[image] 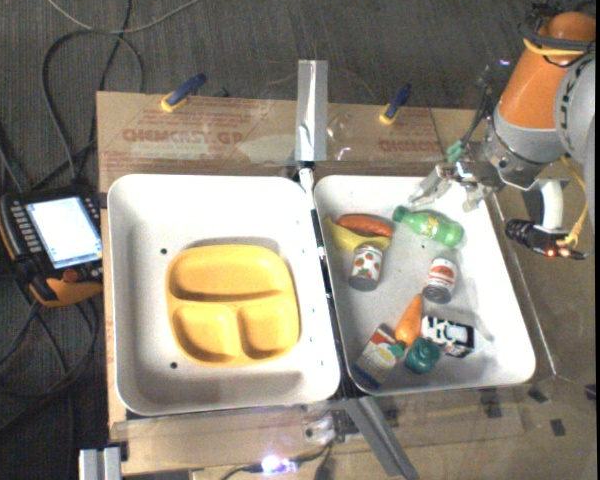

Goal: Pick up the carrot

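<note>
The carrot (410, 318) is a small orange cone lying tilted in the lower middle of the right bin (510, 298). It rests among other items and touches a dark green-capped object (422, 356) at its lower end. My gripper (448, 190) hovers over the bin's far right corner, well above and to the right of the carrot. Its fingers are spread open with nothing between them. A green bottle (430, 226) lies just below the gripper.
Around the carrot lie two small cans (440, 278) (367, 265), a black-and-white box (448, 333) and a small carton (380, 350). A red sausage (365, 224) and a banana (346, 239) sit at the far left of the right bin. The left bin (140, 268) holds a yellow divided tray (235, 301).
</note>
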Motion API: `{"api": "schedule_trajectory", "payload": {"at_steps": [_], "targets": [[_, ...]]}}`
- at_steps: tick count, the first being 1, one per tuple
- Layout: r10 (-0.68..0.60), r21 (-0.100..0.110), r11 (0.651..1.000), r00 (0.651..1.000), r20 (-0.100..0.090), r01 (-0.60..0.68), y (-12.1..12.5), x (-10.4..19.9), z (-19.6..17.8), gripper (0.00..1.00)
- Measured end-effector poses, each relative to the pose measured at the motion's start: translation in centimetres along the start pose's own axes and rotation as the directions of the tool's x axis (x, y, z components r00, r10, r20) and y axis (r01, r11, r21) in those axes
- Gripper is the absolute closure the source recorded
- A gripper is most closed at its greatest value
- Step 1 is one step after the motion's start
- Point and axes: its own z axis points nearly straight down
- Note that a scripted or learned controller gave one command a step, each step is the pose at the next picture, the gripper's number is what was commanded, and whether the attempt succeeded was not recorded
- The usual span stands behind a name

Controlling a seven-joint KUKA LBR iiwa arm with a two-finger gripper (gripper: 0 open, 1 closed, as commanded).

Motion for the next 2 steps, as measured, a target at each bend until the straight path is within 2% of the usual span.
{"api": "schedule_trajectory", "payload": {"at_steps": [1, 2], "targets": [[0.059, -0.001, 0.998, 0.998, 0.000, -0.059, -5.6, 1.6, 10.1, 0.00], [0.095, -0.010, 0.995, 0.995, 0.001, -0.095, -2.6, -0.4, 10.5, 0.00]]}}
